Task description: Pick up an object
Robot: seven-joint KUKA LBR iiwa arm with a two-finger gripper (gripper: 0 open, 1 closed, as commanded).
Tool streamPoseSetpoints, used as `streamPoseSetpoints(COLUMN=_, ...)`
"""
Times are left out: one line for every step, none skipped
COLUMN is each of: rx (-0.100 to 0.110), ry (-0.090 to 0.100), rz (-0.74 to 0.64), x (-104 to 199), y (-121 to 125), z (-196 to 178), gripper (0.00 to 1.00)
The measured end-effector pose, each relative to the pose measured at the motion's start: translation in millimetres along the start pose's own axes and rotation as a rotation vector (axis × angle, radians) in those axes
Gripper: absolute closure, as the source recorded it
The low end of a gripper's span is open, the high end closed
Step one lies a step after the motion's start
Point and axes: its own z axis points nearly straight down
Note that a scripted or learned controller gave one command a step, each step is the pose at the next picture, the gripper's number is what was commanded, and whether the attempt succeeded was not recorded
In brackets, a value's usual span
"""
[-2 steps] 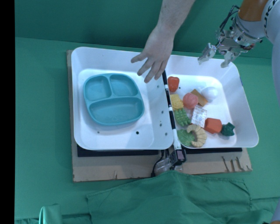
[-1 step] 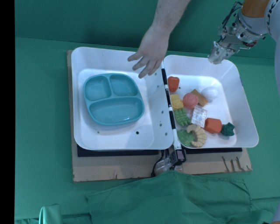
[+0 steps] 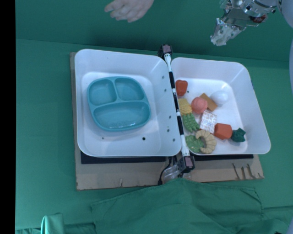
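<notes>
So the tool [image 3: 223, 35] was hanging up in the top right corner, above the green surface [image 3: 41, 114] and past the far edge of the right bin [image 3: 256, 119], well apart from everything in it. Nothing was between its fingers, and they looked bunched fairly close together, though from that angle I honestly couldn't tell if they were open or closed. A person's hand [image 3: 128, 8] was poking in at the top edge, over toward the left bin [image 3: 91, 61]. That left bin had a teal divided plate [image 3: 119, 109] sitting in it, three compartments, and that was it for that side. All the pickable stuff was over in the right bin: a red strawberry-looking piece [image 3: 181, 87] near the divider, a yellow corn-ish piece [image 3: 184, 107] just below it, a pink round one [image 3: 198, 104] beside that, a white egg [image 3: 220, 97] further right touching a tan block [image 3: 208, 100], a white patterned packet [image 3: 208, 121] in the middle, an orange block [image 3: 223, 130] with a dark green leafy bit [image 3: 238, 135] just beside it, a green textured piece [image 3: 190, 122], and a tan pretzel-like ring [image 3: 207, 141] lying against a green round thing [image 3: 194, 143] at the near corner. Both bins sat on a piece of cardboard [image 3: 119, 176], with green cloth [image 3: 183, 208] bunched up along the near edge.
</notes>
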Motion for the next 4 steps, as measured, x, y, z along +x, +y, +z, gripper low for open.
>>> streamPoseSetpoints(rx=0.005, ry=-0.001, rz=0.006, x=6.0, y=8.5, z=-39.5, gripper=1.0)
streamPoseSetpoints(rx=0.006, ry=-0.001, rz=0.005, x=38.0, y=8.7, z=-77.0, gripper=1.0)
streamPoseSetpoints(rx=0.007, ry=0.0, rz=0.005, x=74.5, y=9.0, z=-100.4, gripper=1.0)
streamPoseSetpoints(rx=0.008, ry=0.0, rz=0.005, x=105.4, y=9.4, z=-119.7, gripper=1.0)
